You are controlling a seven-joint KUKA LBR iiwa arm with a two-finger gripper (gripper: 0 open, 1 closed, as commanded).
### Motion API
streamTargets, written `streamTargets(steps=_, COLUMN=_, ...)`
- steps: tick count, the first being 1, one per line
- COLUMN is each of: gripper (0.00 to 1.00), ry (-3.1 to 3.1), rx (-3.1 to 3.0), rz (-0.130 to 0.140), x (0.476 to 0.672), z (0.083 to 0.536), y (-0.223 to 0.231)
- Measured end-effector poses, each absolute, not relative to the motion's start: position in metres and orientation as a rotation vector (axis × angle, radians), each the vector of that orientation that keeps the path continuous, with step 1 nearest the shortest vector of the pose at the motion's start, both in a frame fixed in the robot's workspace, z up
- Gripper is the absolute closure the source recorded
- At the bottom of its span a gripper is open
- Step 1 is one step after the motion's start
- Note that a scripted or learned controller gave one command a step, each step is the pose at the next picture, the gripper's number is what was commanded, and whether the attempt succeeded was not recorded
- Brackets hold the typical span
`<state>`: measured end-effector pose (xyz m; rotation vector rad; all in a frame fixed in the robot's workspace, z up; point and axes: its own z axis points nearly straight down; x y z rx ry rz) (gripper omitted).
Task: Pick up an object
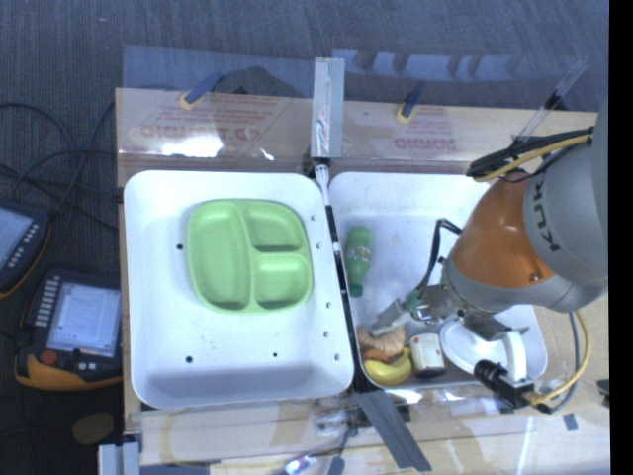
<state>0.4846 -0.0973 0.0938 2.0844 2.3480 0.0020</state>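
In the right bin (396, 206), a green bottle (356, 257) lies along the left wall. At the front left corner sit a yellow banana (388, 369), a tan bread-like piece (384, 342) and a small white can (427, 354). My gripper (396, 313) is low in this bin, just above the tan piece and right of the bottle's lower end. The grey arm with its orange band (499, 245) covers the bin's right half. I see nothing clearly held.
The left bin (158, 364) holds a green divided plate (249, 255). A white dish (485, 349) lies under the arm at the right bin's front. A divider rail (336, 265) separates the bins. Cables and a handheld screen (74, 320) lie off the bench to the left.
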Motion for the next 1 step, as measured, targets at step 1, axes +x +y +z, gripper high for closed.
streamTargets(steps=1, gripper=0.00, ry=2.462, rx=1.954, rz=-0.003, x=0.4836, z=0.1829, y=-0.0854)
